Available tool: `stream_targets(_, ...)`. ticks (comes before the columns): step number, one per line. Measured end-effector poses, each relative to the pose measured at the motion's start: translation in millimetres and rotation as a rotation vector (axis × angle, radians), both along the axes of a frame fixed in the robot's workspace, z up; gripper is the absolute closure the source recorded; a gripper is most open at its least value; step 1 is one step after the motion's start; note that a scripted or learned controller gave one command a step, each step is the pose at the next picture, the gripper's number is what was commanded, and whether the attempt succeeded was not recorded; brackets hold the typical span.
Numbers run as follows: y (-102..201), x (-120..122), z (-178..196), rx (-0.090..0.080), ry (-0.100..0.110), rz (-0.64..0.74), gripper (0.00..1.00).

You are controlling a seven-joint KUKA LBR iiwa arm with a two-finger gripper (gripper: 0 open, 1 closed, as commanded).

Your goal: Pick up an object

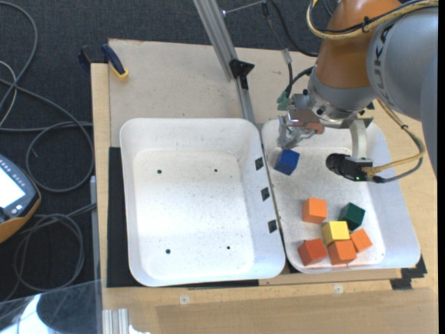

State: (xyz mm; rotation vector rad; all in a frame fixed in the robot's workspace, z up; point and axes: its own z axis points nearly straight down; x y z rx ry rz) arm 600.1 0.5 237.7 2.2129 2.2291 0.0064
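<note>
— Orange blocks [332,248] are sitting nearest, clustered with a yellow block [335,230] and a dark green block [353,214] at the right bin's [396,214] near end.

— And the blue block [286,161]?

— It's lying by that bin's left wall, just below the gripper [289,136], which is hanging right over it. Whether it's gripping the block, I cannot tell.

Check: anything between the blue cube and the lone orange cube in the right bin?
Bare white bin floor between blue cube and orange cube, per the camera view.
</note>
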Motion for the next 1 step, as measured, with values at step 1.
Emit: stream_targets(1, 58.9, 2.8, 11.2, 0.001, 0.001, 0.001, 1.00)
